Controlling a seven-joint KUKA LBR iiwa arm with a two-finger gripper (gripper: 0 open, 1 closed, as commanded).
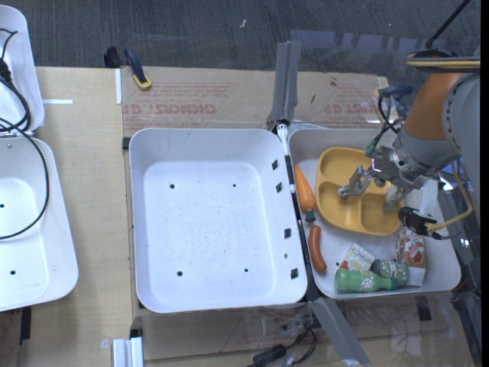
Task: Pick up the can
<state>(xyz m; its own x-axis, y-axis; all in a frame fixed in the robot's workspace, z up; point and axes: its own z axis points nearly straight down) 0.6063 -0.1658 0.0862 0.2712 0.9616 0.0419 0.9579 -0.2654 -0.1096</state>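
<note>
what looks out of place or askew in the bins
Nothing is spilled or broken. Everything crowds the right bin: a green bottle lies on its side, and the carrot and hot dog rest against the left wall. The end effector hovers over the yellow tray.

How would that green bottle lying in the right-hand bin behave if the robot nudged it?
The green bottle lies on its side and looks round, so it would probably roll rather than slide. The bin's near wall sits close by, which may stop it quickly. Its glossy surface suggests it could be slippery to grip.
</note>
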